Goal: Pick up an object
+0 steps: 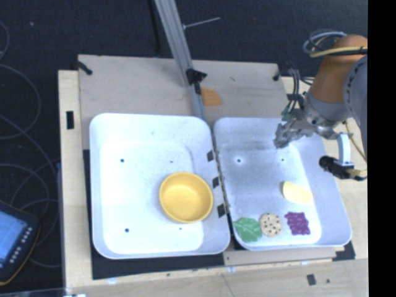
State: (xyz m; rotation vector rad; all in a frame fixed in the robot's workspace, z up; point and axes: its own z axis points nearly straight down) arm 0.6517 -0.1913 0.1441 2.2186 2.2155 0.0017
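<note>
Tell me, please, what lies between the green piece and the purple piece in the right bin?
In the camera view, a round cookie lies between the green piece and the purple piece.

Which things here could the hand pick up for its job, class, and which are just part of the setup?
For the job:
hand
yellow bowl, left bin
pale yellow piece, right bin
green piece
cookie
purple piece

Just lying about:
left bin
right bin
metal pole
tablet

Pale wooden bench (142, 82) on dark floor (37, 23) strewn with cables (15, 135).
</note>
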